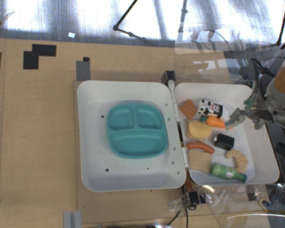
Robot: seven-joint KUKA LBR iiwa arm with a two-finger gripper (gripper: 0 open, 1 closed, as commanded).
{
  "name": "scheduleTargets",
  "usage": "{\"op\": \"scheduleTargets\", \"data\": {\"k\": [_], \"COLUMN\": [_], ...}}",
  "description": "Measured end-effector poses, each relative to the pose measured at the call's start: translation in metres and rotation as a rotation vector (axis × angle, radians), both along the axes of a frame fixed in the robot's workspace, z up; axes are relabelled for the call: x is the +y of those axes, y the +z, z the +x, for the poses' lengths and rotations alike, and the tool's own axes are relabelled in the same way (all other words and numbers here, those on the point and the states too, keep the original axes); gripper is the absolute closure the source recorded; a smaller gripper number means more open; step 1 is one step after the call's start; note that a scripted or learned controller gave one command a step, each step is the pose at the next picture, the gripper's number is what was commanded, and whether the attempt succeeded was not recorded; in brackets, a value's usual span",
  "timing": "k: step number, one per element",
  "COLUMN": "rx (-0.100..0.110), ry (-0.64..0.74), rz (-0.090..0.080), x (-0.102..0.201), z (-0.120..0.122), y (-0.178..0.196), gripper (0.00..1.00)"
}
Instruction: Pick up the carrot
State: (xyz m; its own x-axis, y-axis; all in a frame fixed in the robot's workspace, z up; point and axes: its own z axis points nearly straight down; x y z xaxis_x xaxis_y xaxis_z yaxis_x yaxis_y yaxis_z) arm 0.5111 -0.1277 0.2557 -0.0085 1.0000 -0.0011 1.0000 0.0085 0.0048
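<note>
The carrot, orange with a green top at its left end, lies in the middle of the right bin, between a black-and-white carton and a yellow cheese wedge. My gripper hangs just right of the carrot's tip and looks open, with nothing between its fingers. Its left finger is close to the carrot's right end; I cannot tell whether they touch.
Around the carrot lie a brown cracker, a black block, a sausage, a bread slice, a croissant and a green bottle. The left bin holds a teal divided plate.
</note>
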Motion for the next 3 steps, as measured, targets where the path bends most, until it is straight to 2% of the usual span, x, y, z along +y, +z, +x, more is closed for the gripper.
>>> {"op": "scheduleTargets", "data": {"k": [1, 2, 3], "rx": [0.0, -0.023, -0.033], "ry": [0.157, 0.198, 0.201], "rz": [-0.002, -0.007, -0.007], "x": [-0.021, 0.001, 0.003], "z": [0.052, 0.091, 0.094], "y": [-0.049, -0.16, -0.147], "gripper": [0.0, 0.0, 1.0]}}
